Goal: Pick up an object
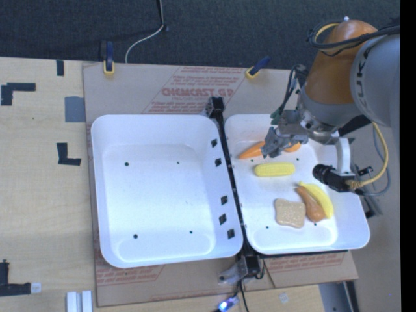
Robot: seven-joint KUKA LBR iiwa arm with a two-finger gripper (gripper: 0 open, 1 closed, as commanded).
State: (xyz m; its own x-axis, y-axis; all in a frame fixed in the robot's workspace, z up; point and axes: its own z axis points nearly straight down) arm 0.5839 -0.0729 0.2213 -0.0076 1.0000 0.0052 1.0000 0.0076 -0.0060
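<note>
My gripper (pixel 275 143) is low in the right bin (pixel 351 239), at its upper left part. It sits directly over the middle of an orange carrot (pixel 250 151), which lies flat on the bin floor and sticks out to either side of it. The gripper body hides the carrot's middle. A short yellow oblong piece (pixel 274 169) lies just below the gripper, apart from it. Further down right are a yellow and orange banana (pixel 316 200) and a tan bread slice (pixel 289 213), side by side.
The left bin (pixel 156 239) stands beside the right one, with a black divider strip (pixel 224 174) between them. A black cable fitting (pixel 328 175) hangs off the arm over the right bin's right side. Cardboard lies under both bins.
</note>
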